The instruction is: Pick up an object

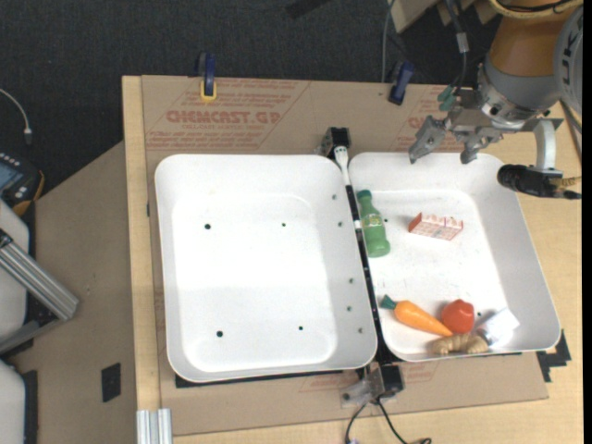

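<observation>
The pincer (pixel 443 148) is hanging over the far rim of the right bin (pixel 527 248), its two fingers spreading wide apart with nothing between them, while the grey arm (pixel 527 35) with its orange band is reaching in from the upper right. All the objects are lying in that right bin, nearer the camera than the pincer. Closest to it, just below and slightly to its left, a small red-and-white box (pixel 436 227) is resting flat on the bin floor. Further left of the pincer and below it, a green bottle (pixel 373 224) is lying lengthwise beside the wall that the two bins share. Well below the pincer, at the near end of the bin, an orange carrot (pixel 418 317) is lying at a slant, with a red pepper-like piece (pixel 458 315) just beside it and a tan knobbly piece (pixel 460 344) touching the near rim; a small white item (pixel 500 325) is sitting next to these. The left bin (pixel 176 248) is sitting far to the pincer's left on the cardboard-covered tabletop (pixel 139 155).
</observation>
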You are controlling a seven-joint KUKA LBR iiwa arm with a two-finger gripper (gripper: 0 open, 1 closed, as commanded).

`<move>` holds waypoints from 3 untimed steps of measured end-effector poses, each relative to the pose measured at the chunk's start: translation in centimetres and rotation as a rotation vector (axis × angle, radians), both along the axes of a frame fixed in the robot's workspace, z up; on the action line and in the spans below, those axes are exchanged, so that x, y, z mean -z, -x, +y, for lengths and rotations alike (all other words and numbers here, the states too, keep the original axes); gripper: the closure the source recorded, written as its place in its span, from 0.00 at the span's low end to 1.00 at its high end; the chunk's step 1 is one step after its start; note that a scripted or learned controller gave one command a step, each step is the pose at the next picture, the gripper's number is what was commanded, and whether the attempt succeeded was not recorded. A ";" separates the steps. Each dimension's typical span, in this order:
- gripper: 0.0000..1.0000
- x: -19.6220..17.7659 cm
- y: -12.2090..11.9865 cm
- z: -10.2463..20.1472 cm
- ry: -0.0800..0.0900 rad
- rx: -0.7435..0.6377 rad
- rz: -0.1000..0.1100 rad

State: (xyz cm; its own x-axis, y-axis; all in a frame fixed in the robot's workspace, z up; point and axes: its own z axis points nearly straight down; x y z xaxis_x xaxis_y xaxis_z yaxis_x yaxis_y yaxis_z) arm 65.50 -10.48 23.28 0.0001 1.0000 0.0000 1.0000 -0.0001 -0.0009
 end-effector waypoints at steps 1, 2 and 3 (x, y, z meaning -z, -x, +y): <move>0.00 12.9 -0.7 -5.3 -0.001 0.005 0.014; 0.00 15.0 3.3 -10.5 0.001 0.005 0.006; 1.00 13.7 2.9 -10.1 0.002 0.001 -0.004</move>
